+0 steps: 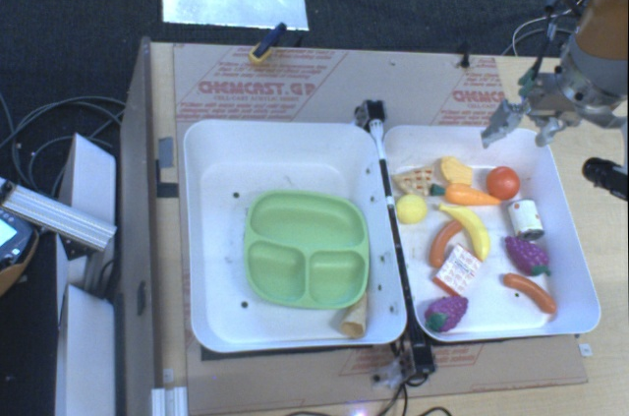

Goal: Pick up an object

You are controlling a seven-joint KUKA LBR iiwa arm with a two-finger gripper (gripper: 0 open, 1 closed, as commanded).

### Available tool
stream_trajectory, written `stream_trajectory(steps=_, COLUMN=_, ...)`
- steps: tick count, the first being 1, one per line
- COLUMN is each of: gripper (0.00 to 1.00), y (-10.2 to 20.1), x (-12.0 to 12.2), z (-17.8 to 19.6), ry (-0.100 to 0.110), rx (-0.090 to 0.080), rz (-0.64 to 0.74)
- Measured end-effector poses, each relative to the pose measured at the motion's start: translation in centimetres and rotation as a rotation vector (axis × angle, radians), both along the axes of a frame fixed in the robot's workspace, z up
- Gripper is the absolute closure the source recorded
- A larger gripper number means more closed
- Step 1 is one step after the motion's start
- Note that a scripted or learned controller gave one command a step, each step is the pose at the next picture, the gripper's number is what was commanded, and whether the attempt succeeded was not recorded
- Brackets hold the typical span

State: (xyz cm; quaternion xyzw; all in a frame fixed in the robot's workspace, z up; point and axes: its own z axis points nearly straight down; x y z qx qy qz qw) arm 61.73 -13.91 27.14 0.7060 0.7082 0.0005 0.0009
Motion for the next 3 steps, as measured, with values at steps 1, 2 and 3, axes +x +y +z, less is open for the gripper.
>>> stream_trajectory(steps=1, gripper=0.0, y=-4.0, x=-2.7, z=-11.3, ry=0.004, rx=0.0, rz=-0.002)
stream_trajectory(steps=2, gripper=0.0, y=3.9, x=-5.2, z=-18.7, ry=0.001, rx=0.001, rz=0.001)
stream_trajectory(steps=3, gripper=0.0, y=3.6, x=-7.9, z=-17.7, ry=0.001, rx=0.001, rz=-0.001)
